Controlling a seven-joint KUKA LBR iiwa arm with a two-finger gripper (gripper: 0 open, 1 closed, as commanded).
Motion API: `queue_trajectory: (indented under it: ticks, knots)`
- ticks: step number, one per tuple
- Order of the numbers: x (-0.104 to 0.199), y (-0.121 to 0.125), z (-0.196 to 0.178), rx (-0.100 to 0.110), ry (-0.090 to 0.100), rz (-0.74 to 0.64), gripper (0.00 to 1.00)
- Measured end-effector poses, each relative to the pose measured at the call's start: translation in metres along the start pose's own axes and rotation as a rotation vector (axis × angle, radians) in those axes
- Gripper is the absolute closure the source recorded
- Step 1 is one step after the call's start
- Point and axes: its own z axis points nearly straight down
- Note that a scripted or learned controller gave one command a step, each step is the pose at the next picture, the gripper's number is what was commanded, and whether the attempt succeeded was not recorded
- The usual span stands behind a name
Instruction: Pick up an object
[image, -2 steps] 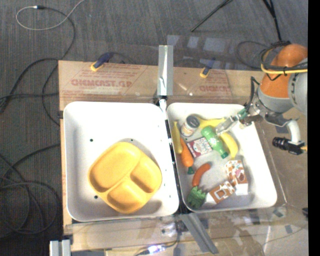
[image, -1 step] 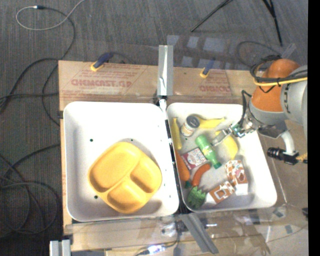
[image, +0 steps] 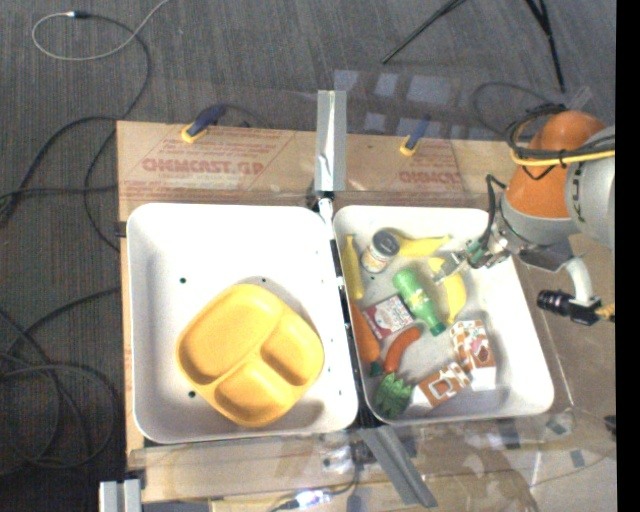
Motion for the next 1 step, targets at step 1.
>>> queue_trajectory:
  ticks: [1]
  knots:
    - [-0.0048, 0.0337, -0.1087, 0.013, 0.008, 0.041, 1.0]
